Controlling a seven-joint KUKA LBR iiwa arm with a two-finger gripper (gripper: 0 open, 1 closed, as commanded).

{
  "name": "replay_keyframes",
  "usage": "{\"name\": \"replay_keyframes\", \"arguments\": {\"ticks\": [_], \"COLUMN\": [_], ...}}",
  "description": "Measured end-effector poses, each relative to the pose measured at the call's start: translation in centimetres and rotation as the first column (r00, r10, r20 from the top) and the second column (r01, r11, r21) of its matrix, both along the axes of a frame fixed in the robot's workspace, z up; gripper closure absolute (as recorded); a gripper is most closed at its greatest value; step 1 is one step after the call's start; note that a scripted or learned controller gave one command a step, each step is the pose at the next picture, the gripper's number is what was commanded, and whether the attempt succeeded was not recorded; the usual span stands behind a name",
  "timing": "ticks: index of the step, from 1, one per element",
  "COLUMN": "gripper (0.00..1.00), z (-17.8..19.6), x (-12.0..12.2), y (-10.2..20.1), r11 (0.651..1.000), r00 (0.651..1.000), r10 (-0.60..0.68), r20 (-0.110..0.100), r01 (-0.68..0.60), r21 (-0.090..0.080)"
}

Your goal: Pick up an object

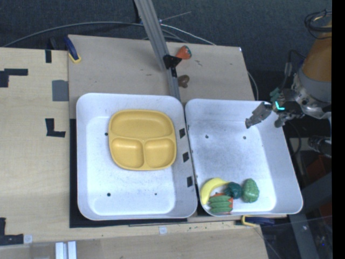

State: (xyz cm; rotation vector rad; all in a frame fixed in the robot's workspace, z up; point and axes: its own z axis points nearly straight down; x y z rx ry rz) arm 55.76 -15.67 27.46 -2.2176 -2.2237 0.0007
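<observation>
hand: open, holding nothing, fingers spread, sitting over the far right rim of the right bin
arm: comes in from the right, wrist tilted down toward the bin
targets: all in the near corner of the right bin: banana, dark teal piece, green lump, small red-and-green item
spacing: the four look to be touching or just beside each other, tight against the near wall
left bin: yellow divided tray, not a likely pick
step: approach, hand well apart from the pile
best pick: green lump, my call; outermost on the right, most free space around it
approach: travel near-ward along the bin, descend straight down, fingers straddling the lump across its narrow side
risk: a finger landing on the teal piece or hitting the near wall; clutter makes a double grab or a miss likely
check: confirm something sits between the fingers before lifting
</observation>
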Motion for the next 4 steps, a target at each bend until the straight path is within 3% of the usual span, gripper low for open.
{"name": "replay_keyframes", "arguments": {"ticks": [3, 4], "gripper": [0.00, 1.00], "z": [-16.8, -15.5], "x": [0.0, 0.1], "y": [1.6, 1.6], "r11": [1.000, 1.000], "r00": [1.000, 1.000], "r10": [-0.001, 0.000], "r20": [-0.006, -0.003], "r01": [0.001, 0.000], "r21": [0.000, 0.000]}}
